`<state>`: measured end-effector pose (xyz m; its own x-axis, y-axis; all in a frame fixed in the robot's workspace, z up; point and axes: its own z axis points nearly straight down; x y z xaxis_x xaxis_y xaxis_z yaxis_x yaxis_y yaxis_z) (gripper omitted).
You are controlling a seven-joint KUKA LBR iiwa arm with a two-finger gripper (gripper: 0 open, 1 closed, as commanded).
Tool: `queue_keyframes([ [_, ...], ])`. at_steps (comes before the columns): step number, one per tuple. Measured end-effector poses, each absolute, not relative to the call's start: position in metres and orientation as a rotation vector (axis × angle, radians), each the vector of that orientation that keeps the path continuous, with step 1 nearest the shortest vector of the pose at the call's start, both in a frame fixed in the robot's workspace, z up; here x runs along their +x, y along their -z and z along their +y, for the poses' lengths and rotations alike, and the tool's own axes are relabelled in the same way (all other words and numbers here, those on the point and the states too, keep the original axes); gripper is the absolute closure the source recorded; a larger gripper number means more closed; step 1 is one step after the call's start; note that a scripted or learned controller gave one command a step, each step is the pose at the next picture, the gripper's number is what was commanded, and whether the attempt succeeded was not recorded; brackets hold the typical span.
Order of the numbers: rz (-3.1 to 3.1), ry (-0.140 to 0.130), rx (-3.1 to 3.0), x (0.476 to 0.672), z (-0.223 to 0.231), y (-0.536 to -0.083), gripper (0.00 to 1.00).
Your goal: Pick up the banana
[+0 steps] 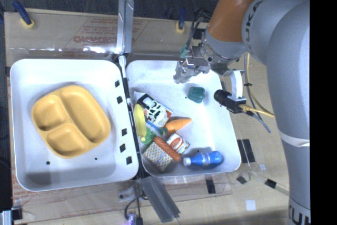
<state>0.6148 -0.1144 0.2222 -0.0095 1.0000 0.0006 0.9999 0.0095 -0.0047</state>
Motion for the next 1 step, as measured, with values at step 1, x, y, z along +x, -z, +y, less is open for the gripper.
queue_keyframes([
  [1,-2.627,-0.003,-1.717,0.6018,-0.0408,-0.1916,0.0],
])
